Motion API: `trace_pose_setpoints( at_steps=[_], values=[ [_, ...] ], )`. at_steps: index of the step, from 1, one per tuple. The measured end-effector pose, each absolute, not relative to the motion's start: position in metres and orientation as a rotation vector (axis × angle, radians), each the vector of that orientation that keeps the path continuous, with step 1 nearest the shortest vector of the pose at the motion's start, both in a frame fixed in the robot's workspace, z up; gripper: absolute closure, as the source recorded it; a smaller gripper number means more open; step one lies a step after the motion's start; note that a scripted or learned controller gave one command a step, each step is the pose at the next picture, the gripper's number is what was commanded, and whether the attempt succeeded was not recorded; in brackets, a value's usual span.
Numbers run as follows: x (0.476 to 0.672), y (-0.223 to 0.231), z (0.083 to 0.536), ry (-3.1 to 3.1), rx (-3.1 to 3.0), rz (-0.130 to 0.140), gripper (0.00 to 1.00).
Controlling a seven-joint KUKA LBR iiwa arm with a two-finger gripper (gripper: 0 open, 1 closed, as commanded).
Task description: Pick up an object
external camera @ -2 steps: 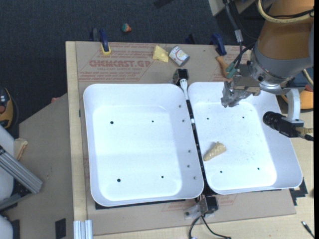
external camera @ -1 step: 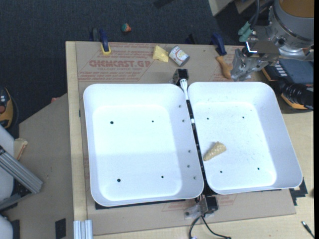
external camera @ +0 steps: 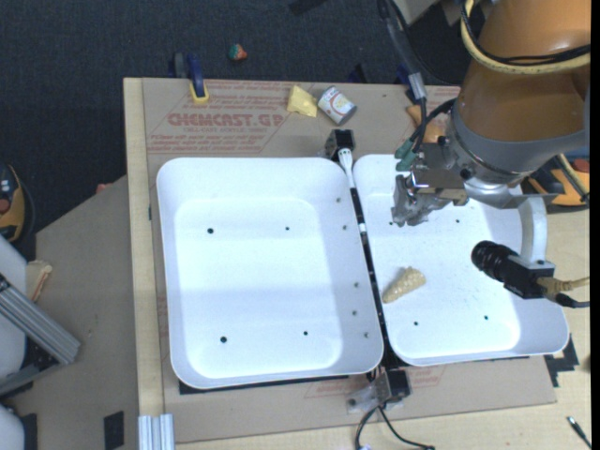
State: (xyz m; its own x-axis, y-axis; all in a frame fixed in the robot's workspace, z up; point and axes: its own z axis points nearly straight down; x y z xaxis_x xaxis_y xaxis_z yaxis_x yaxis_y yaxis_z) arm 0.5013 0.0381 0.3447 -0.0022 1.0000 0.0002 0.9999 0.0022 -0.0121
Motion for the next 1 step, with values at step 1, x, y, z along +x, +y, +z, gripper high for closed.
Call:
trace_pose_setpoints(
  at_steps=[1],
  values=[
    [0.4868, 0.0805, 0.4191, -2.231, -2.218, -0.013, 1.00]
  ],
)
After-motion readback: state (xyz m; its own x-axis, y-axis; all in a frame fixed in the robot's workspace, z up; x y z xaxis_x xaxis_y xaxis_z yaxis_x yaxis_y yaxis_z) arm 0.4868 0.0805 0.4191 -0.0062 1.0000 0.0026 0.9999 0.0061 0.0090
